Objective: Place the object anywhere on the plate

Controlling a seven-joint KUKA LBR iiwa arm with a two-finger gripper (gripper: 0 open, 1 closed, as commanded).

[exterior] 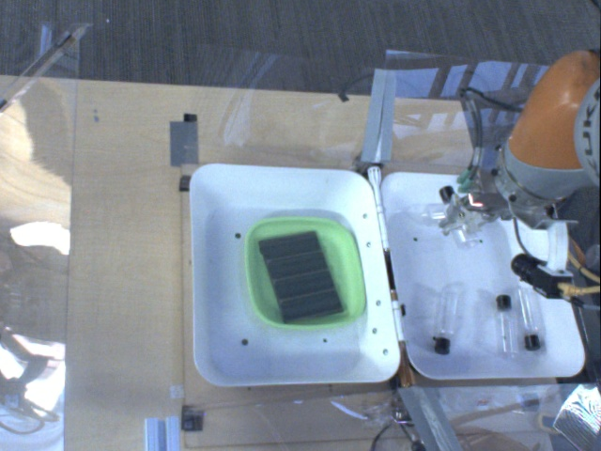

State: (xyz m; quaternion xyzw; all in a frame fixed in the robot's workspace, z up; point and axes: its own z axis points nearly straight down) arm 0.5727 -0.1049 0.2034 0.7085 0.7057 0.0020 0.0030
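Note:
A green square plate (258, 252) rests in the left white bin (216, 280). A dark grey ridged block (300, 276) lies on it, slightly turned. Three clear tubes with black caps lie in the right bin (413, 205): one (445, 316) at its lower left, and two close together, one (507, 325) beside the other (528, 319), at its lower right. My gripper (458, 220) hangs low over the upper middle of the right bin, well above the tubes in the picture. The orange band of the arm (556, 111) stands over the bin's upper right corner.
A grey metal post (378, 116) rises behind the joint between the two bins. Black cables and a connector (535, 272) hang from the wrist over the right bin's right side. The wooden bench (113, 252) stretches to the left of the bins.

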